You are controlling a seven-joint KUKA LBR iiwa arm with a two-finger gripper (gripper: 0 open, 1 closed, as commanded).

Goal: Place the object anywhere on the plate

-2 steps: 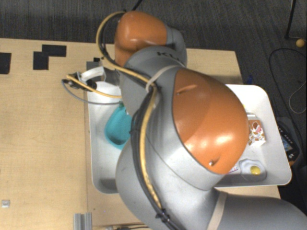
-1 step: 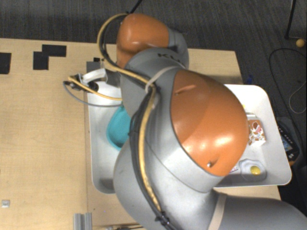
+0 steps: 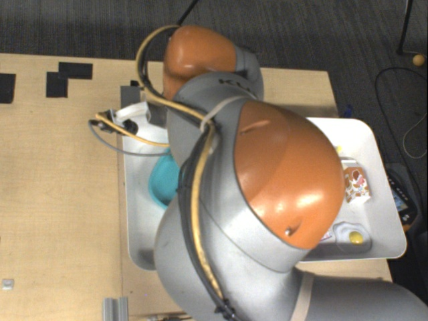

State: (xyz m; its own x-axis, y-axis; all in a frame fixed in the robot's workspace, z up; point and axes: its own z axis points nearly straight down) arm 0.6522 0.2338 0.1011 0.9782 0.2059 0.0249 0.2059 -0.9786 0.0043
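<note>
A teal plate (image 3: 162, 180) lies in the left white bin (image 3: 136, 212); just a part of it peeks out from under my arm. My grey and orange arm (image 3: 254, 179) hangs over the middle of the bench and covers most of both bins. My gripper's wrist end with its cables (image 3: 127, 121) sits at the left bin's far edge, above the plate. The arm hides whatever lies beneath it.
The right white bin (image 3: 374, 172) holds a red and white patterned item (image 3: 355, 184) and a clear item with a yellow centre (image 3: 354, 236) near its front right corner. Bare wooden bench (image 3: 60, 199) spreads to the left.
</note>
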